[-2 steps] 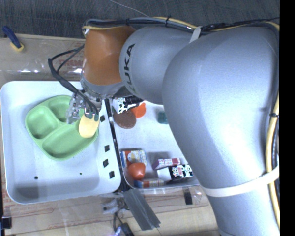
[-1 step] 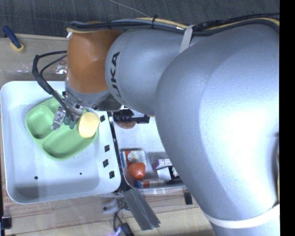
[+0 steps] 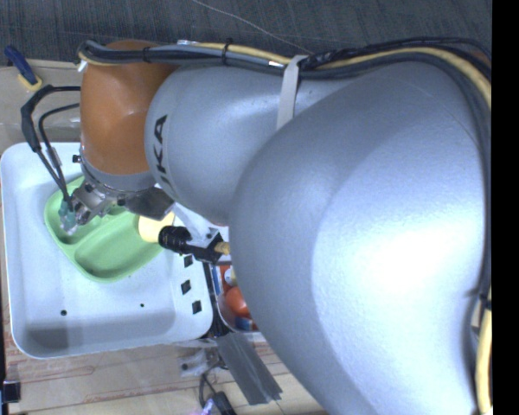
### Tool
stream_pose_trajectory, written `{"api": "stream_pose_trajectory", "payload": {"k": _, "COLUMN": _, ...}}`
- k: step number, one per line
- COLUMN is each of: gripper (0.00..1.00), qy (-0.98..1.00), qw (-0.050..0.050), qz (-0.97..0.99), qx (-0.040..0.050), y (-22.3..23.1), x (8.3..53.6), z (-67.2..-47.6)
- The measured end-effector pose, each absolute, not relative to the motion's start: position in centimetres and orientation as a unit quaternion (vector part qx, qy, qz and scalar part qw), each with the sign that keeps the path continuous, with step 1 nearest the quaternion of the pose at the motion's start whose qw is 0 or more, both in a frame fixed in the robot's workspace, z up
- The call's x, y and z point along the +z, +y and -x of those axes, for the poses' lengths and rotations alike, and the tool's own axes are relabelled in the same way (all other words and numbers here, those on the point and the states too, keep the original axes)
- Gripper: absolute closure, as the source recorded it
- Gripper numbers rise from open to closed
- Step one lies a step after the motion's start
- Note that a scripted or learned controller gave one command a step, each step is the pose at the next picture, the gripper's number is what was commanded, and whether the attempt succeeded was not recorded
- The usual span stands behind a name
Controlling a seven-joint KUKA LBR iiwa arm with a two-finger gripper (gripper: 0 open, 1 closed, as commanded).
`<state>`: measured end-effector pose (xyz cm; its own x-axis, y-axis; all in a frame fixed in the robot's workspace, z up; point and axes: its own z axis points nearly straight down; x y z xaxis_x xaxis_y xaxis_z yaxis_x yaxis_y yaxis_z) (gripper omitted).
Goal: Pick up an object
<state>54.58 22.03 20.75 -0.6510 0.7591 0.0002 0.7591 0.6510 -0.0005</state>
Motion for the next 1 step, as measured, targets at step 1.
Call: {"api": "stream_pose_trajectory", "payload": {"k": 1, "gripper": 1.0, "qy": -1.0, "qw": 0.001, "qz": -0.022, "qx": 0.0007, "y": 14.99, "x": 17.97, "z": -56.44}}
